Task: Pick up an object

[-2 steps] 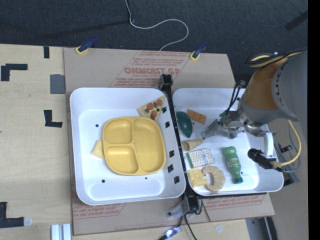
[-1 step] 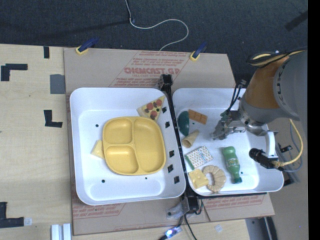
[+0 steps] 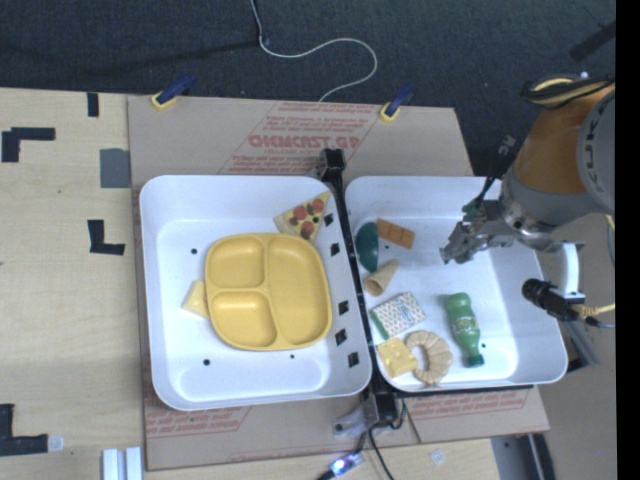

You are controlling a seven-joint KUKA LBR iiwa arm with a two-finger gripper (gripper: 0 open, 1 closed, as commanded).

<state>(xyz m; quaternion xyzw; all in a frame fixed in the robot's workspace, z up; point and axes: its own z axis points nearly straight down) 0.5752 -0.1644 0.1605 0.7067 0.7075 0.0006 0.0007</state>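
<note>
My gripper hangs over the upper right part of the right bin, with nothing seen between its fingers. Below it a green bottle lies on the bin floor. To its left sit an orange block, a dark green piece and an ice-cream cone. Near the bin's front lie a checked packet, a yellow cracker and a tan ring-shaped pastry.
The left bin holds a yellow divided plate, a pizza slice at its upper right and a yellow wedge at its left. A black divider runs between the bins.
</note>
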